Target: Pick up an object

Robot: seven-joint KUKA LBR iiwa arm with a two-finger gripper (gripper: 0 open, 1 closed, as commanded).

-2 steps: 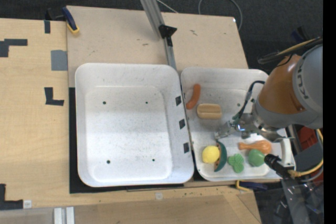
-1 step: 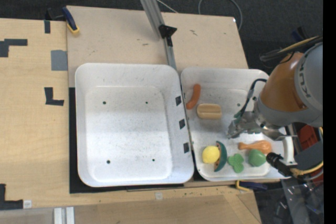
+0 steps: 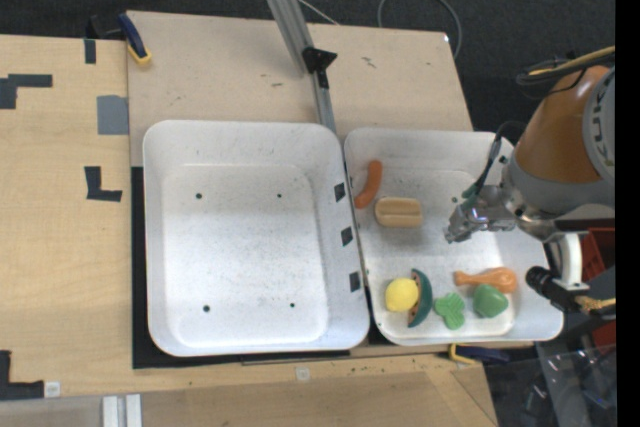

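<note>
Toward the right bin's (image 3: 425, 143) right edge hangs the gripper (image 3: 462, 225), over bare floor; whether its jaws are apart, I cannot tell. Nearest, a tan bread-like block (image 3: 398, 212) mid-bin, with a smooth orange sausage (image 3: 368, 183) just beyond by the left wall. Along the near edge: yellow lemon (image 3: 401, 294), dark green curved pod (image 3: 422, 299), green lumps (image 3: 472, 304), orange carrot (image 3: 487, 279). No legible writing anywhere.
</note>
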